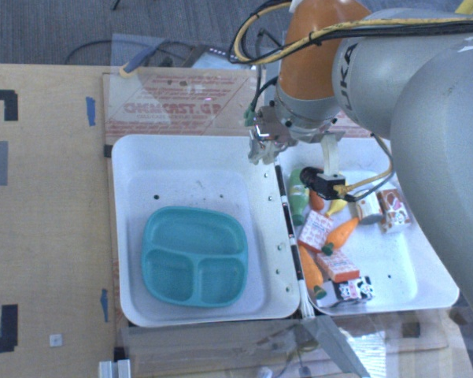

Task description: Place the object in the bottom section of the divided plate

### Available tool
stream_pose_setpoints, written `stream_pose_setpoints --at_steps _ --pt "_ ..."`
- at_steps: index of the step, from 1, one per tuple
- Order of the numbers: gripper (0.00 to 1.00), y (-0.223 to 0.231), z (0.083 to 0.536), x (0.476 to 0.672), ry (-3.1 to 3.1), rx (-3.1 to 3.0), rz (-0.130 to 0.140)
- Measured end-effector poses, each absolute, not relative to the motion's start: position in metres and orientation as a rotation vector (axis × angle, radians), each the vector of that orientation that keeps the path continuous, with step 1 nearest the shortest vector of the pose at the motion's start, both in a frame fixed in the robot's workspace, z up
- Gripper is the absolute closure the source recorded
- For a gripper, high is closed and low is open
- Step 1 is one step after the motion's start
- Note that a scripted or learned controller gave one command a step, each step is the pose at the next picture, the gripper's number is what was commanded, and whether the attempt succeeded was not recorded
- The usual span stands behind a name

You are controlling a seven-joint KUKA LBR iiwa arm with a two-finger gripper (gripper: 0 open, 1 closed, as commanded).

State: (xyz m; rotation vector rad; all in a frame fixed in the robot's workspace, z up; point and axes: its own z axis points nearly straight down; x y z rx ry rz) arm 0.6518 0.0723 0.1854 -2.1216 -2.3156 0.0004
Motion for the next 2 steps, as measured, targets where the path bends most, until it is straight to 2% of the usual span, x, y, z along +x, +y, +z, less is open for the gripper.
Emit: stream_pose_setpoints --at_steps 1,2 --pt "1.0 0.125 0.101 0.646 -2.502 -1.899 -0.001" --pt "1.0 0.136 0.166 0.616 -2.538 -1.852 -0.003"
